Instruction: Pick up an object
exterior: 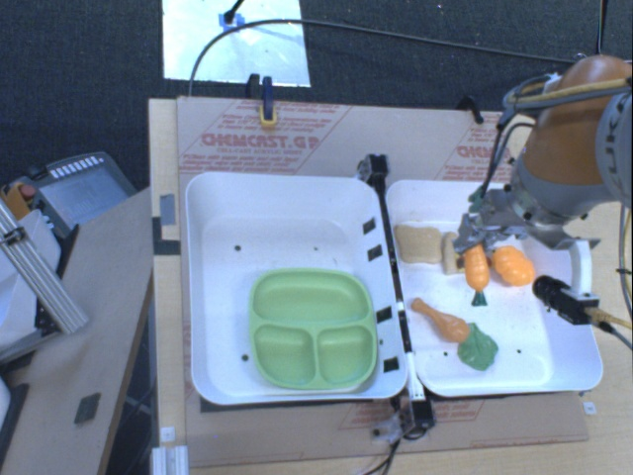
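In the right bin [564, 369] lie several toy foods. A tan bread slice [418, 243] rests at the left, an orange carrot [477, 271] with a green tip sits in the middle, and a rounded orange piece [513, 265] lies just right of it. Nearer the front are an orange drumstick [441, 320] and a green leafy piece [478, 349]. My gripper [474, 237] is low in this bin, directly over the carrot's upper end, between the bread and the orange piece. The wrist hides the contact point.
The left bin [227, 216] holds a green divided plate [315, 327]. A black clip-lined divider [386, 265] separates the bins. A black part of the arm [560, 299] with a cable overhangs the right bin's right side.
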`<move>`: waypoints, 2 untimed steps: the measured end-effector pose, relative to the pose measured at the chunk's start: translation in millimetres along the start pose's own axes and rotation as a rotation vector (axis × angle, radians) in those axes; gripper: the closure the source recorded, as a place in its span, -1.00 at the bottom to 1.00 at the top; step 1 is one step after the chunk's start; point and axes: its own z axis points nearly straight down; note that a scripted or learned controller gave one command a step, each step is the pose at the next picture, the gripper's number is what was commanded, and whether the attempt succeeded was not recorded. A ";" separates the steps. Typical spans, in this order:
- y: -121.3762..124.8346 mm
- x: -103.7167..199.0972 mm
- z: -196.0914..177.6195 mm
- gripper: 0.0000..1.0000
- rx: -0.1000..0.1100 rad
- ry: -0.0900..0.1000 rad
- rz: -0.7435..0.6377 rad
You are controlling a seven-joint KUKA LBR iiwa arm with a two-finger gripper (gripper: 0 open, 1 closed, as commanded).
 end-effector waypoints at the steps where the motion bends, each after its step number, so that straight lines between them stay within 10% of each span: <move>1: 14.9 46.6 -9.0 1.00 0.000 0.001 0.000; 2: 14.5 98.5 -8.1 1.00 0.000 0.000 0.000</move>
